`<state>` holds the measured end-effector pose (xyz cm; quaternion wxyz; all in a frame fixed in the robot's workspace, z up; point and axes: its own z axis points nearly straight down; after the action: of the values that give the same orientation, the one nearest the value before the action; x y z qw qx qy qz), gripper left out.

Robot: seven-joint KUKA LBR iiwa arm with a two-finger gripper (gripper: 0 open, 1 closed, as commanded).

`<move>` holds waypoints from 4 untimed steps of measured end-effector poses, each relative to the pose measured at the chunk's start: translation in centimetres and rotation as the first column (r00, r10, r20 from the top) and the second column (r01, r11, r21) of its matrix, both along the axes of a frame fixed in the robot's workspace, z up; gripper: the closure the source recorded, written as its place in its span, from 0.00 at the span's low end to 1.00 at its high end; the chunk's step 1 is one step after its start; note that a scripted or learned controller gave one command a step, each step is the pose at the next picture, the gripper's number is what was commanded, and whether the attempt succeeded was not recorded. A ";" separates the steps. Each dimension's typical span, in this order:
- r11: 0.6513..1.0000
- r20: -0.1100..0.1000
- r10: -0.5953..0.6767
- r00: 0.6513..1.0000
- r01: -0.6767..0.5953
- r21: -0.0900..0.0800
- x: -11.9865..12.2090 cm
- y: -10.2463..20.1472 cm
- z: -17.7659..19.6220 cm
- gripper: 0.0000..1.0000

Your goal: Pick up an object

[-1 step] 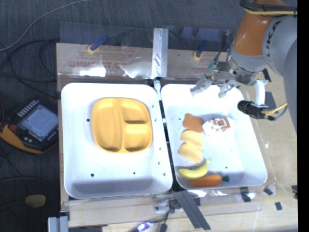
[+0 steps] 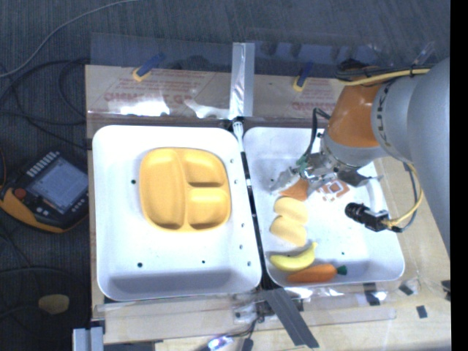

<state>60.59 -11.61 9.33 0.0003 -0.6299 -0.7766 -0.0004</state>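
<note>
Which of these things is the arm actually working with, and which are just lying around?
For the job:
gripper
orange piece
pale yellow pieces
banana
carrot
right bin

Lying about:
yellow divided tray
left bin
handheld controller

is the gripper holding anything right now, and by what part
Cannot be told. The gripper sits low in the right bin, right beside an orange-brown piece, but no grasp is visible.

Left bin (image 2: 110, 218): holds the divided tray (image 2: 184, 189).
Right bin (image 2: 380, 258): my gripper (image 2: 311, 168) at its rear; two pale pieces (image 2: 289, 219) mid-left.
Near edge: banana (image 2: 295, 258) behind carrot (image 2: 311, 273).
Desk's left: handheld controller (image 2: 45, 190).
</note>
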 end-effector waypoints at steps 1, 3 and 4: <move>1.000 -0.001 0.000 1.000 0.000 0.002 0.0 0.0 0.9 1.00; 1.000 0.007 -0.002 1.000 0.002 -0.003 6.5 -0.5 -0.5 0.00; 1.000 0.001 -0.020 1.000 0.020 -0.001 6.3 -0.5 4.6 0.00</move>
<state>66.86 -12.11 13.97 -0.0005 -0.6377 -0.7703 -0.0002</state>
